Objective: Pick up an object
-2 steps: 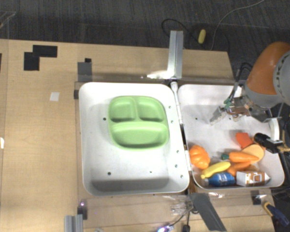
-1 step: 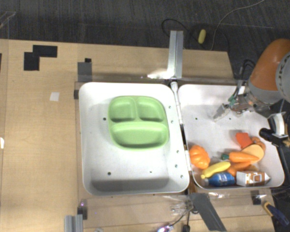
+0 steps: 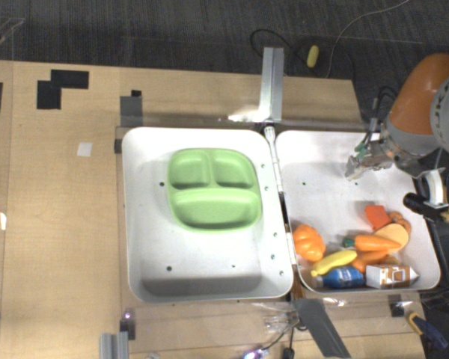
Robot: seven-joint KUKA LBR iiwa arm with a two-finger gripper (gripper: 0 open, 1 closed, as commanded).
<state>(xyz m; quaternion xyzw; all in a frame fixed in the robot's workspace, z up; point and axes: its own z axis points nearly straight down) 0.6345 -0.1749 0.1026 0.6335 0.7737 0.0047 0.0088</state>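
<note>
The right bin (image 3: 322, 155) holds a pile of toy food along its near side: an orange pepper (image 3: 308, 241), a yellow banana (image 3: 334, 260), a carrot (image 3: 376, 242), a blue bottle (image 3: 343, 277) and a small white carton (image 3: 391, 277). My gripper (image 3: 361, 161) hangs over the far right part of this bin, well apart from the pile, with nothing between its fingers that I can make out. The grey arm with its orange band (image 3: 426, 96) comes in from the right.
The left bin (image 3: 146, 223) carries a green divided plate (image 3: 212, 188). A metal post (image 3: 272, 81) stands behind the seam between the bins. Black cables run over the dark floor at the back.
</note>
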